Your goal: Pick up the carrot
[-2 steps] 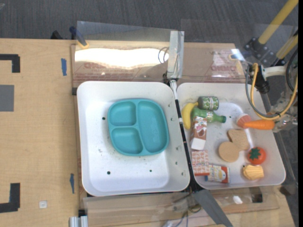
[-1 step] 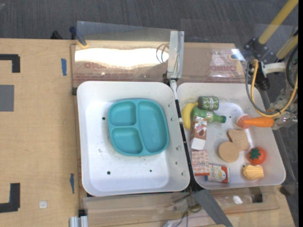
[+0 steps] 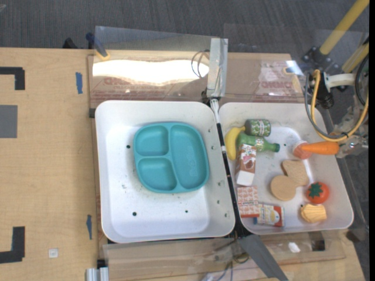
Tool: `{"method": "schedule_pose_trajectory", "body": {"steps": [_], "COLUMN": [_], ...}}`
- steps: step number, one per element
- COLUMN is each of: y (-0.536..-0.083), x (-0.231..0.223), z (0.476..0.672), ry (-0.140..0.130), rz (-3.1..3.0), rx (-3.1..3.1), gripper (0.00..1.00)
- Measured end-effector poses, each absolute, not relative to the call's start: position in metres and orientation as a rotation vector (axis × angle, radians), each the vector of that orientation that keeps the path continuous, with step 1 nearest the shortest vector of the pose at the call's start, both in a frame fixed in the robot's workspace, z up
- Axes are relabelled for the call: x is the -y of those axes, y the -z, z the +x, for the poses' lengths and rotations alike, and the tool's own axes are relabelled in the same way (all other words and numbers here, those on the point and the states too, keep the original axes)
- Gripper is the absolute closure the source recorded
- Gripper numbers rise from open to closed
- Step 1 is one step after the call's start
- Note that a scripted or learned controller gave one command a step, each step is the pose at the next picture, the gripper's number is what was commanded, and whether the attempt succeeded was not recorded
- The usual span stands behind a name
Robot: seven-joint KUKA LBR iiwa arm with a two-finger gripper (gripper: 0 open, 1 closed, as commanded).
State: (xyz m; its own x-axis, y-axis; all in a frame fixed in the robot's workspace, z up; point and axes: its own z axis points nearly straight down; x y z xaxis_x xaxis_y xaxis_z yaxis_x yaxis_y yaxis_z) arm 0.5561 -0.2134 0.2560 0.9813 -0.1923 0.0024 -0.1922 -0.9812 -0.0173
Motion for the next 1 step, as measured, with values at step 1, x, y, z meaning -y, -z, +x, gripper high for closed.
{"method": "schedule_pose_trajectory", "body": {"steps": [1], "y": [-0.2650], "x": [0.2095], "z": [0.5580], "ry": [0.010], "rz": [-3.104], "rx": [-0.296], "gripper": [1.00]}}
